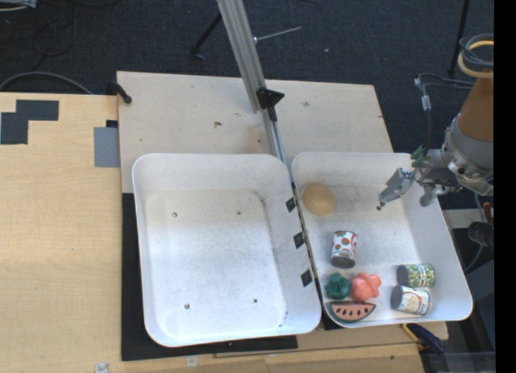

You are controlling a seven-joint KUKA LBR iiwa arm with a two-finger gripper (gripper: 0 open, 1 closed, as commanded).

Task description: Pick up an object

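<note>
Arm (476, 126): enters from the right edge; orange band above the wrist, grey wrist section below, poised over the right bin's far right side.

Gripper (392, 192): hangs above the bare upper-right floor of the right bin; fingers spread apart, nothing between them. Judged a pre-grasp hover, tilted toward the bin interior so the fingers can descend without striking the rim.

Right bin (451, 283): holds every candidate object; contents gathered along the centre and near edge, upper-right floor bare.

Tan ball (318, 199): nearest candidate, resting close to the left wall, level with the gripper but apart from it. Round form likely to roll if pinched off-centre.

Can with red spots (343, 249): upright, just below the ball, free on all sides; judged an accessible target.

Green toy (338, 287): touching the red toy (366, 285); both sit directly above the watermelon slice (353, 311) at the near rim. Tight cluster leaves little finger clearance.

Green-label can (416, 275): lying on its side near the right wall, just above the white can (410, 300), also on its side. Rolling risk in both.

Left bin (161, 171): white floor, dark specks only.

Divider (297, 226): black clips join the two rims; to be avoided when approaching the ball.

Task status: no object grasped yet; lateral travel toward a target, then descent, judged necessary.
</note>
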